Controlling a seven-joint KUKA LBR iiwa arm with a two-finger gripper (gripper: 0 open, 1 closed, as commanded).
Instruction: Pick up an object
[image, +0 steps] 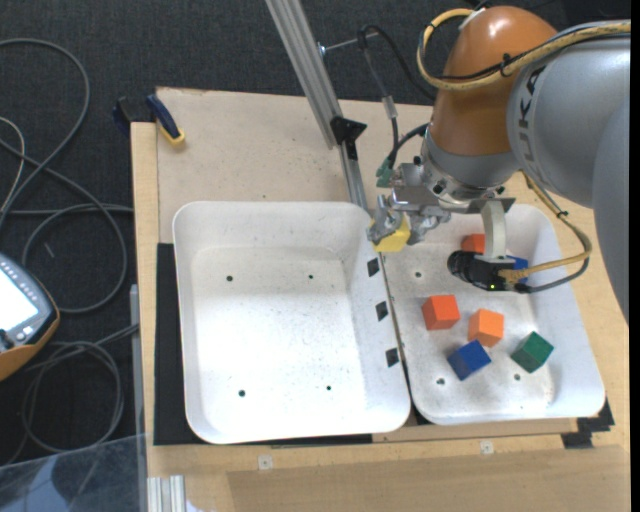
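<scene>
Just above the frame's centre, over the ridge where the two white bins meet, the grey two-finger gripper (396, 230) pinches a small yellow block (392, 238) — lifted off the right white plastic bin (570, 330), where red, orange, blue and green cubes lie.

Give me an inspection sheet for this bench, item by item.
Surface: wooden bench bearing left bin and right bin.
Job's things: yellow piece at the gripper; red-orange block, orange block, blue block, green block in the right bin.
Clutter: clamp at the bench's far left corner.
Grippers: gripper above the bins' shared edge; whether it holds the yellow piece is unclear.
Cables: black cables left of the bench.
Surroundings: dark carpet.
</scene>
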